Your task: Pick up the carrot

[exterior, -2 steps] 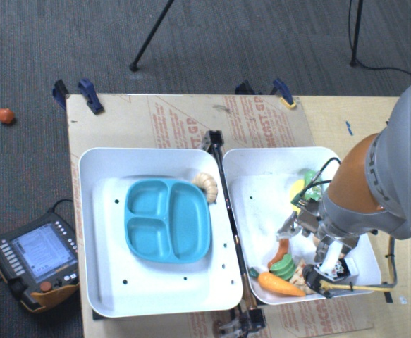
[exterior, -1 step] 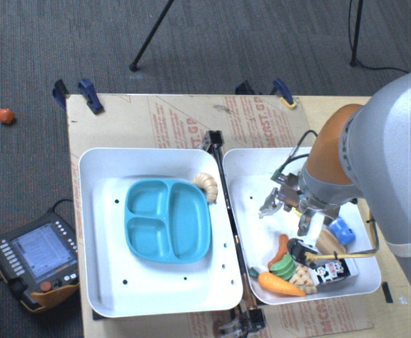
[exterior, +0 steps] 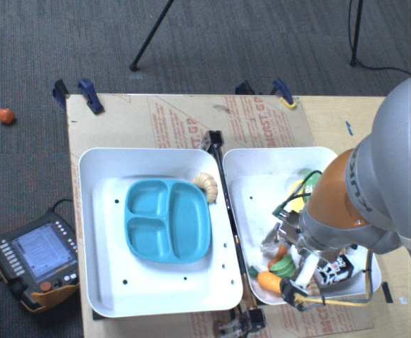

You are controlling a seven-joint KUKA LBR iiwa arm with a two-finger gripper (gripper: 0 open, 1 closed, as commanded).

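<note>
The carrot [exterior: 266, 281], a small orange piece, lies in the front left corner of the right bin [exterior: 242, 189]. A green piece [exterior: 283, 265] touches its upper right side. My gripper [exterior: 278, 245] hangs low over the bin just above and to the right of the carrot, close over the green piece. The wrist hides much of what lies under it. Nothing can be made out as held.
A yellow and green item [exterior: 302, 186] lies at the back of the right bin, and a black-and-white item [exterior: 336, 269] under the arm. The left bin [exterior: 96, 189] holds a blue divided plate [exterior: 168, 220] and a beige ridged piece [exterior: 206, 184].
</note>
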